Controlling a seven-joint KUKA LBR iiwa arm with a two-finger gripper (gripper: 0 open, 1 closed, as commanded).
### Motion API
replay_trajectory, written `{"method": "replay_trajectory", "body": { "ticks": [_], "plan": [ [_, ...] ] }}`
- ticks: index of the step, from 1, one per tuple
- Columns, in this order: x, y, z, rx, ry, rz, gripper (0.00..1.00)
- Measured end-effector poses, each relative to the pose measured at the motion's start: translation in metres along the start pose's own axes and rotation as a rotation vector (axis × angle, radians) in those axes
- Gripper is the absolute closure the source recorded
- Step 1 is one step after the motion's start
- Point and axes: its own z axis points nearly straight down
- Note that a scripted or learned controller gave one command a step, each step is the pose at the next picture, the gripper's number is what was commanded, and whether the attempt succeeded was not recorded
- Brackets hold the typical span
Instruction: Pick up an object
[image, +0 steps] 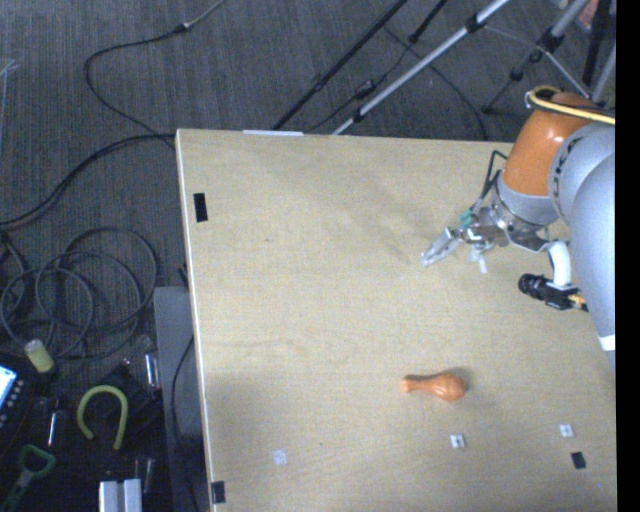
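Note:
An orange gourd-shaped object (436, 386) lies on its side on the light wooden bench top (320, 300), narrow end pointing left, in the lower middle. My gripper (454, 258) hangs above the bench at the right, well behind the orange object and apart from it. Its two metal fingers stand spread, one tip pointing left and one to the right. It is open with nothing between them. The grey arm with its orange band (545, 150) comes in from the right edge.
Small markers (457, 440) sit on the bench near the front right, and a black tag (200, 207) near the left edge. Cables, tools and tripod legs lie on the dark floor to the left and behind the bench.

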Motion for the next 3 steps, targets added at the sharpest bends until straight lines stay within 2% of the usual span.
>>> {"method": "replay_trajectory", "body": {
  "ticks": [1, 2, 3],
  "plan": [
    [0.062, 0.013, -0.001, -0.001, -0.001, -0.181, 0.00],
    [0.018, 0.007, -0.066, -0.002, -0.002, 0.067, 0.00],
    [-0.001, 0.002, -0.029, 0.001, -0.001, -0.239, 0.00]
  ]
}}
